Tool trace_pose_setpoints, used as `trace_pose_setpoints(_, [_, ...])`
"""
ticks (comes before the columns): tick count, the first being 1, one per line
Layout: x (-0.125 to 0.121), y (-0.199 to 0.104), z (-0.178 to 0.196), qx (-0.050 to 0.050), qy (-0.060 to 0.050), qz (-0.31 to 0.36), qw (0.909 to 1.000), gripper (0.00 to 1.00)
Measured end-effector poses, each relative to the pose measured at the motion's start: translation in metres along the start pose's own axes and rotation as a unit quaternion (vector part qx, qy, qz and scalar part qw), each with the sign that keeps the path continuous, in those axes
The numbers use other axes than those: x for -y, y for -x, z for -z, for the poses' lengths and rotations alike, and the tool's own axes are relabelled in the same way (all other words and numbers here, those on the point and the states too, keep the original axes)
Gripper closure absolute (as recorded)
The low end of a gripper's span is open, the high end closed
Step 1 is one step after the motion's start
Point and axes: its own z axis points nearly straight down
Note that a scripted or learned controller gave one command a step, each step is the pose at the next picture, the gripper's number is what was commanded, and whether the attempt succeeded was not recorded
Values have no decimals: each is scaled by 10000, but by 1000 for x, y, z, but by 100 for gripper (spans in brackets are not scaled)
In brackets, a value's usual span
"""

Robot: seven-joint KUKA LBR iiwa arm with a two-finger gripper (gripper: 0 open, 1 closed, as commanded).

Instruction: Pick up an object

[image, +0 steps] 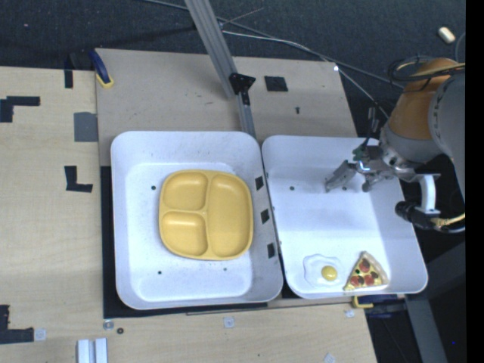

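Observation:
A toy fried egg (321,270) lies in the near part of the right bin (318,210). Beside it, at the bin's near right corner, rests a toy pizza slice (367,272). My gripper (349,180) hangs over the far right part of the same bin, well away from both toys. Its two fingers are spread apart with nothing between them. The arm comes in from the right edge, with its orange band (412,112) above the wrist.
A yellow divided plate (206,214) sits in the middle of the left bin (136,203). A metal pole (219,44) slants down to the gap between the bins at the back. Cables trail across the dark floor behind the bench.

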Motion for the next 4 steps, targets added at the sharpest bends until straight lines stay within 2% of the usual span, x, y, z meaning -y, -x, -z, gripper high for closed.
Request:
trace_pose_setpoints(1, [-1,-1,14,4,21,8,10000,100])
trace_pose_setpoints(3, [0,-10,112,-2,44,6,10000,100])
trace_pose_setpoints(4, [2,-70,115,-13,26,28,10000,100])
